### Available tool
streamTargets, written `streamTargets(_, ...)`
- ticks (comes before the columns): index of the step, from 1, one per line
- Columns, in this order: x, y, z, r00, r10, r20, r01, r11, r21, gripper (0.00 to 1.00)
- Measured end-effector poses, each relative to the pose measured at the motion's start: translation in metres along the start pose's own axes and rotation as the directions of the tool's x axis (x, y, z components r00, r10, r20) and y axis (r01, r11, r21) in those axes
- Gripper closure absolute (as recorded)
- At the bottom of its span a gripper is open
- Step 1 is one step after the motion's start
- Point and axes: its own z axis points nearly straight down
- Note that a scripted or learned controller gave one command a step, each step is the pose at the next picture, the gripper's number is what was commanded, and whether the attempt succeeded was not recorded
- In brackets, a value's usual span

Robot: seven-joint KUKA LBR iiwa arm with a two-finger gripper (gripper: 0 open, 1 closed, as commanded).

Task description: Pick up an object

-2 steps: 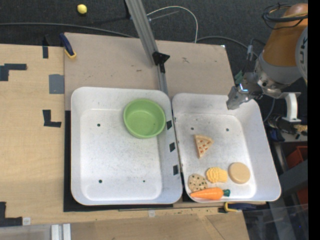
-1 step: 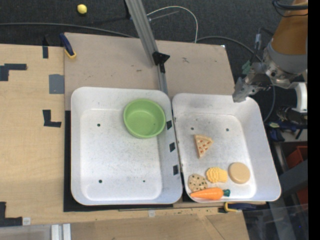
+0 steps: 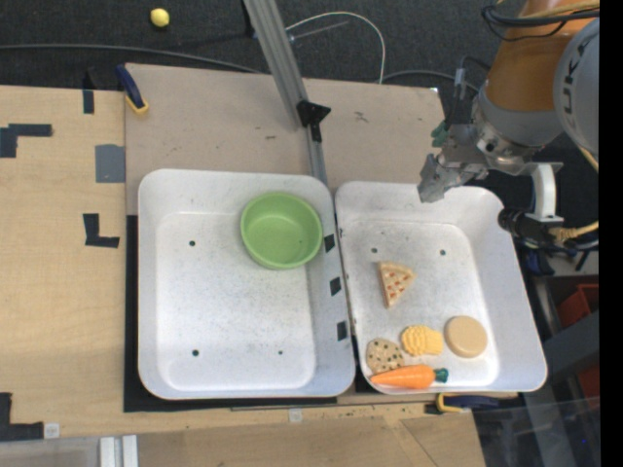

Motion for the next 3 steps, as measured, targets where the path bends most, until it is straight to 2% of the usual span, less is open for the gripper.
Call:
streamTargets(1,0.045,-0.002,0.013,1.000,0.000,0.000,0.000,1.000,0.001,1.00)
streamTargets(3,0.162,-0.014,0.039,1.000,-0.002,-0.001,0.002,1.000,0.003,1.00)
